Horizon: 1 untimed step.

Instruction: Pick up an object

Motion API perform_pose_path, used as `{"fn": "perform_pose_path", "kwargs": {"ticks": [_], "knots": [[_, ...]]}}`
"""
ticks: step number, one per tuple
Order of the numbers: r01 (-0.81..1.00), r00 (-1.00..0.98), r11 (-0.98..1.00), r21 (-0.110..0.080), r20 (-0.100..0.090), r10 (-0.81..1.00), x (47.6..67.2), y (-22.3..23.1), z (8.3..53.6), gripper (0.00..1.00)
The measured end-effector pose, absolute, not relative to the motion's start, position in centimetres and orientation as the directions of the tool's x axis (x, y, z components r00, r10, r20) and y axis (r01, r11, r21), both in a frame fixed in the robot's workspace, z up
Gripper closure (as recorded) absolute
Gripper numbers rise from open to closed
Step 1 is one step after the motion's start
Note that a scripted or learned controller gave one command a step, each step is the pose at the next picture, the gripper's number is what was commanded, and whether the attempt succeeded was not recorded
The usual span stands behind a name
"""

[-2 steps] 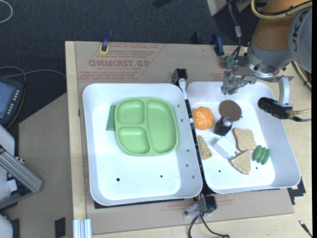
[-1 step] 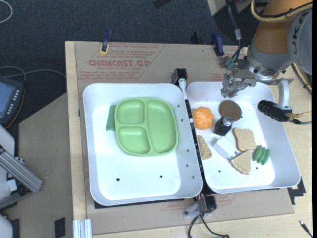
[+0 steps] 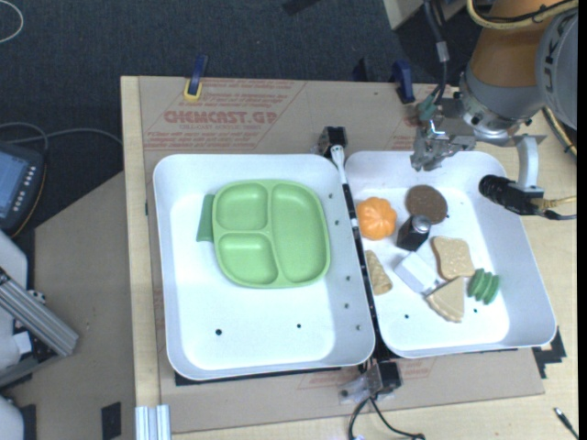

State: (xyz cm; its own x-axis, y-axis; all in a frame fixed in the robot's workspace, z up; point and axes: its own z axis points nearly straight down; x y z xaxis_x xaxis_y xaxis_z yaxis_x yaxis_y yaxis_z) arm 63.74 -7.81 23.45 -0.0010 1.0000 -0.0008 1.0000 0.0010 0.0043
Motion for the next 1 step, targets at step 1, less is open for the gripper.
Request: {"fn": "perform_pose_path", "kwargs": {"ticks": [1], "knots": [[1.0,-0.001,0.001,-0.003,0.0,1.0,63.7,-6.68,21.66,1.0]]}}
